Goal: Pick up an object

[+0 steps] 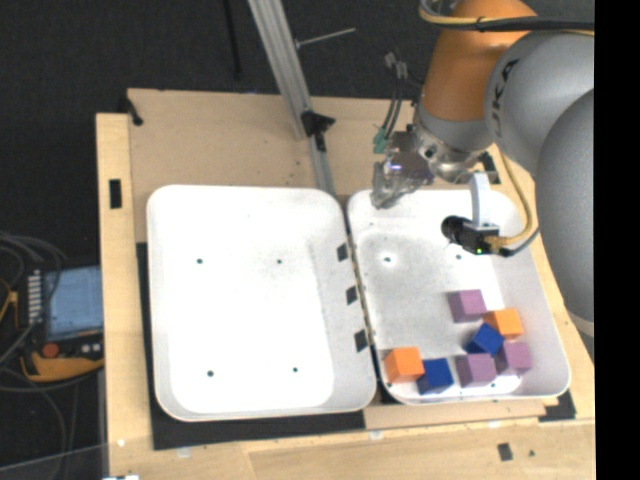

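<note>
The wooden bench (115,268) bears two white bins (250,298) (420,258) side by side.

You are working in a robotics lab, not a home or shop. The evidence: a wooden worktop (115,268) on dark carpet, two shallow white bins (250,298) set side by side on it, an industrial arm (520,78) with exposed cables, a metal pole (285,58) rising from the board, and a handheld control unit (65,313) with loose cords at the left.
</note>
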`<state>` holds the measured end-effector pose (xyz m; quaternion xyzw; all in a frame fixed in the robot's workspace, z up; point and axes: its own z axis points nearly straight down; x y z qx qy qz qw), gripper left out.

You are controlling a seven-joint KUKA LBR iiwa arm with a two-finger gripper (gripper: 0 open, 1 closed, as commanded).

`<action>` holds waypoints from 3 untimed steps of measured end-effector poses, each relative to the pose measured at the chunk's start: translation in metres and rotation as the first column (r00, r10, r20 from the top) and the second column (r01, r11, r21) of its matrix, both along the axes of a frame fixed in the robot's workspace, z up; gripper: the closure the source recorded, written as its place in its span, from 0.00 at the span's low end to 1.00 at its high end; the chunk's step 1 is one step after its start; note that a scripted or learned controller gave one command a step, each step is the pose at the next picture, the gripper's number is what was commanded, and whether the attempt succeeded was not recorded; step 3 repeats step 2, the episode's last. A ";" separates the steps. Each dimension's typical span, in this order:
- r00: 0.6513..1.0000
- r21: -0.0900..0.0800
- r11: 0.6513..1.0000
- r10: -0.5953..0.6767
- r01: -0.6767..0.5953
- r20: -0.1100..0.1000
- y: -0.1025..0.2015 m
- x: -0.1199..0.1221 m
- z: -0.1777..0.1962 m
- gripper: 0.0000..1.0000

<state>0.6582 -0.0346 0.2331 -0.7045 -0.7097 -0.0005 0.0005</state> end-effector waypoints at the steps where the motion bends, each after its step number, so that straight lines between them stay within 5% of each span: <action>1: 1.000 -0.001 1.000 -0.001 0.001 0.002 0.044 0.007 -0.004 1.00; 2: 1.000 0.000 1.000 -0.001 0.001 0.004 0.088 0.012 0.007 1.00; 3: 1.000 0.000 1.000 -0.001 0.001 0.004 0.088 0.012 0.007 1.00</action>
